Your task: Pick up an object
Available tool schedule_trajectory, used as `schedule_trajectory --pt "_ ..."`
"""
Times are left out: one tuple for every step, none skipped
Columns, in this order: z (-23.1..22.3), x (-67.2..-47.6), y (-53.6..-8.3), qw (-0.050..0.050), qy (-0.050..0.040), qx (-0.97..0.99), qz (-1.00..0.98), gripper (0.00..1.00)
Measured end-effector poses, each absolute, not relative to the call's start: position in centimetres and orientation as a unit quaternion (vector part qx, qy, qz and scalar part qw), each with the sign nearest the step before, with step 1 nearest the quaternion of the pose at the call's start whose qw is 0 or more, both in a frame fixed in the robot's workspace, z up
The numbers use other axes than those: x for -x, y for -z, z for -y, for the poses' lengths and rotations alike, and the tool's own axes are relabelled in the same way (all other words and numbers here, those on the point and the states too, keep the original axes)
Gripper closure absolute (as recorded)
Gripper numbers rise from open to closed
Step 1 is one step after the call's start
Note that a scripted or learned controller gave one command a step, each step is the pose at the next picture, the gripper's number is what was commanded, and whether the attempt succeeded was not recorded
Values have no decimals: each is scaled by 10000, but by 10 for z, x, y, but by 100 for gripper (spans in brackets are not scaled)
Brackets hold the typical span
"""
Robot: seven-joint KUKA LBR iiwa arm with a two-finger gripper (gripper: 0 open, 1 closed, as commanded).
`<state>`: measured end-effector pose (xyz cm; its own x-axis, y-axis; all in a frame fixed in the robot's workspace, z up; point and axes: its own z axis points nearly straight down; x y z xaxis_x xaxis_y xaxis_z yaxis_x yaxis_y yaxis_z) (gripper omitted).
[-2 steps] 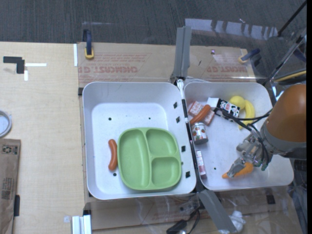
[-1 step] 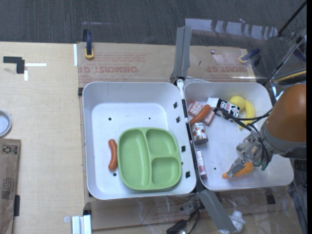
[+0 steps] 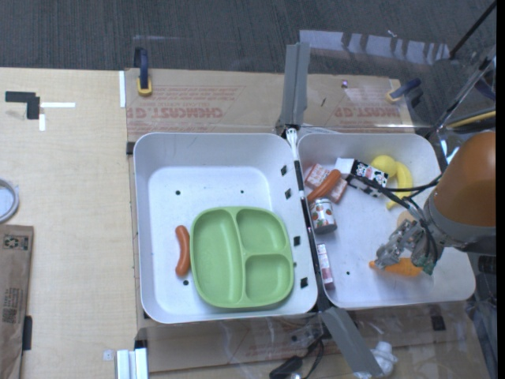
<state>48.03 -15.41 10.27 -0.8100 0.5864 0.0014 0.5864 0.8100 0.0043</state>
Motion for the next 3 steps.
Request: schedule_trajectory --pt "64 -479 -197 -7 0 3954 9185 100" --pt "-8 -479 -207 -9 -1 4637 8860 100" --pt "-39 -479 -258 -12 -1 3346 9423 100"
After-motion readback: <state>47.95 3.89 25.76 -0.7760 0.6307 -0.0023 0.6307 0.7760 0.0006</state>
